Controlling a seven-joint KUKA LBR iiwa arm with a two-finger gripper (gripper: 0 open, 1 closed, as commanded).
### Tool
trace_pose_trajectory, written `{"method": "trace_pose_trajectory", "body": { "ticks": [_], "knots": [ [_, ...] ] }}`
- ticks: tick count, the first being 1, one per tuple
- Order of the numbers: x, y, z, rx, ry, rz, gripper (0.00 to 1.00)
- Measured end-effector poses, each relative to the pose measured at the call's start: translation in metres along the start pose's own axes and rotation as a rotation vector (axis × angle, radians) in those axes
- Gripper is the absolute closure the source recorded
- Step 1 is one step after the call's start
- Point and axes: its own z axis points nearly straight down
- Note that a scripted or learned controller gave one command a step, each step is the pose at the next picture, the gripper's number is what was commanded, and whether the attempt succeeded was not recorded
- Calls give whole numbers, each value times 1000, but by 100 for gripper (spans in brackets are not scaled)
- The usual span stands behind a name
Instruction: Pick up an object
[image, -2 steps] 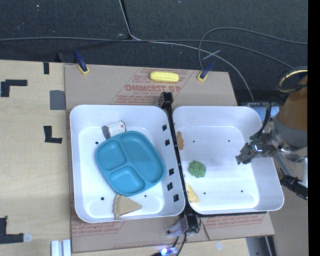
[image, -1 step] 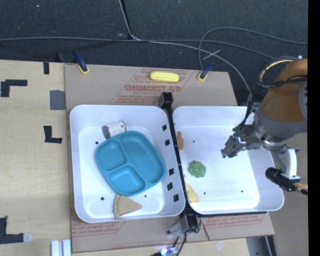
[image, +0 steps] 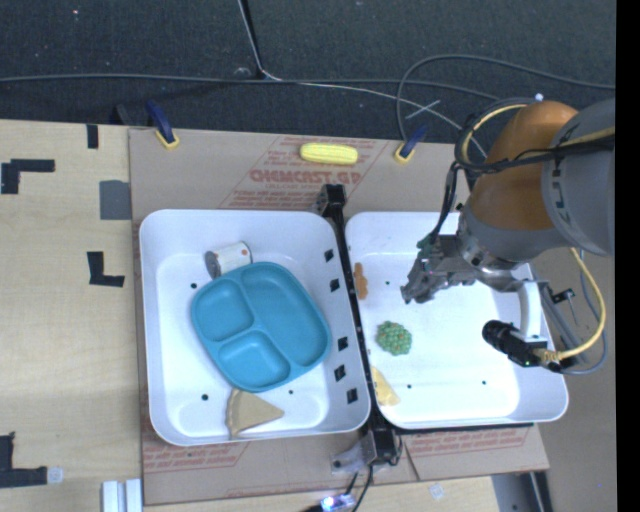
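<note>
My gripper (image: 418, 285) hangs over the right bin (image: 450, 400), its dark fingers pointing down and to the left. A green broccoli floret (image: 394, 338) lies on the bin floor just below and left of it, apart from it. An orange piece (image: 361, 282) sits by the bin's left wall. A yellow wedge (image: 382, 387) lies near the lower left corner. In the left bin (image: 160, 330) rests a blue divided plate (image: 261, 325), a small white cup (image: 229, 259) on its side, and a tan wedge (image: 249, 411).
A yellow corn cob (image: 328, 154) lies on the cardboard behind the bins. Blue-and-yellow clamps (image: 161, 126) hold the cardboard's back edge. Cables loop over the arm's orange band (image: 520, 160). A black divider (image: 345, 300) separates the bins.
</note>
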Motion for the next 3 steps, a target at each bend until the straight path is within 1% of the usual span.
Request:
{"method": "trace_pose_trajectory", "body": {
  "ticks": [1,2,3],
  "knots": [
    [45,11,-7,0,0,1,100],
    [96,32,-18,-2,0,1,100],
    [157,53,-12,0,0,0,100]
  ]
}}
